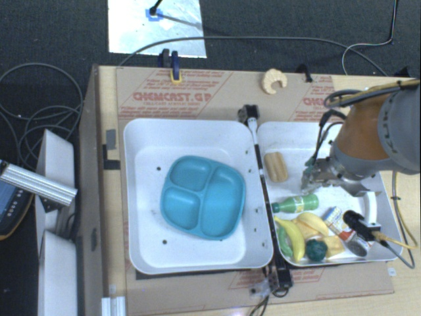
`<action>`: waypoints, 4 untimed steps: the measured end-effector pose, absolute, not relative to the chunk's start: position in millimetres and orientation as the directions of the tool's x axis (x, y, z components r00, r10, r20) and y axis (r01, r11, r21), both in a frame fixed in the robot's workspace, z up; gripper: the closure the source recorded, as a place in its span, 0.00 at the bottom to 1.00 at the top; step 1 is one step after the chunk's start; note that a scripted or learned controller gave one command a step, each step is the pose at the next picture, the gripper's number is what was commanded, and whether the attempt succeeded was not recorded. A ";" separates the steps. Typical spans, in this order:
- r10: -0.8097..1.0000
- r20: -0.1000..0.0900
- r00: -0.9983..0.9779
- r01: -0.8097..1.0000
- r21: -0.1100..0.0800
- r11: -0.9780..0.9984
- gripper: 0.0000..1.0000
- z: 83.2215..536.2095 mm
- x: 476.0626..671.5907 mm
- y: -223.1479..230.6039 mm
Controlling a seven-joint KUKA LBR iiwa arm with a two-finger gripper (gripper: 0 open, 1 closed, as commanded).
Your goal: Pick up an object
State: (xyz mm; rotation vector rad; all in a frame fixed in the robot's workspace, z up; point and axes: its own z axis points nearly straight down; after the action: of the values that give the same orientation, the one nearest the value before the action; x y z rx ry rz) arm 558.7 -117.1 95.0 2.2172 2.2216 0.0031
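My gripper (310, 178) hangs low in the right bin (289, 131), under the grey arm with its orange band. Just below it lies a green bottle (295, 205) on its side, and a tan bread roll (276, 166) lies to the gripper's left. Nearer the front of the bin are two yellow bananas (293, 237), a teal ball (316, 249) and a small red and blue item (333, 217). I see nothing lifted off the bin floor.
The left bin (141, 196) holds a blue divided plate (201, 196). A tan croissant-shaped toy (273, 80) lies on the bench behind the bins. A black divider clip (249, 114) stands between the bins. Cables run along the back and left.
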 end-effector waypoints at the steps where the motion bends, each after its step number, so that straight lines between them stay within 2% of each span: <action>1: 1.000 -0.001 -0.002 1.000 0.004 0.002 0.00 95.0 558.7 -117.1; 2: 1.000 -0.001 -0.005 1.000 0.003 0.005 0.00 84.8 669.2 -132.1; 3: 1.000 -0.011 0.003 1.000 0.009 -0.003 0.00 88.1 605.7 -108.1; 4: 1.000 -0.018 0.009 1.000 0.017 -0.009 0.00 88.8 533.2 -105.0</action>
State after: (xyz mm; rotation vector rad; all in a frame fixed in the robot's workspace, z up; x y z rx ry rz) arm 533.2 -105.0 88.8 2.2133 2.1938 -0.0011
